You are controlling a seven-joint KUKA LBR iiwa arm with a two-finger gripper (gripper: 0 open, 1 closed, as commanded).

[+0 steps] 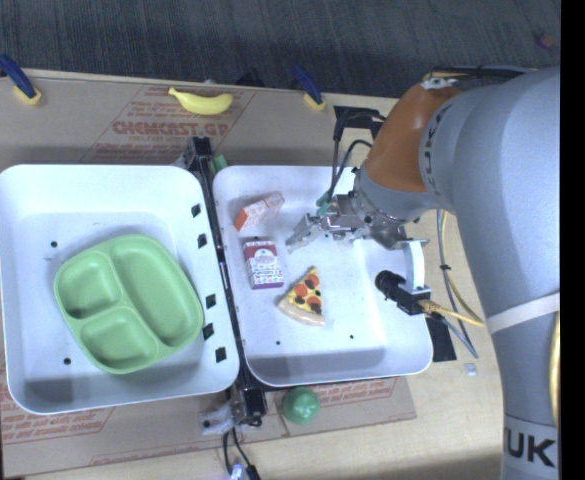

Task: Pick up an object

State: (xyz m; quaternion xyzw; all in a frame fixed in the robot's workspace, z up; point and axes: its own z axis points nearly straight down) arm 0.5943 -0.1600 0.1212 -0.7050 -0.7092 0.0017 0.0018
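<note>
The jaws are low over the right bin (322,366), in its far half and a little right of the middle, and they point toward the left. Their metal parts are small and mixed together in the view, so I cannot tell if they are wide or narrow. The grey arm (502,168) comes in from the right side, and its orange band (404,148) is above the far edge of this bin.

Three things lie on the floor of the right bin. An orange and white box (259,211) lies near the far left corner, a little tilted. It is to the left of the jaws and apart from them. A red box (263,264) lies flat in front of it, near the left wall. A pizza slice (305,296) lies just beside the red box, on its right, with the tip toward the jaws and the crust toward the front. It is near the jaws but not touching them.

The left bin (22,198) holds a green plate (127,300) with three compartments, which covers much of its floor.

Both bins stand on a cardboard sheet (122,128) with red print, on the bench (457,413). A yellow banana (202,99) lies on the cardboard behind the bins. One blue clamp (17,78) sits at the far left corner of the sheet, and a second blue clamp (307,85) sits to the right of the banana. A green ball (300,404) rests on the cardboard just in front of the right bin.
</note>
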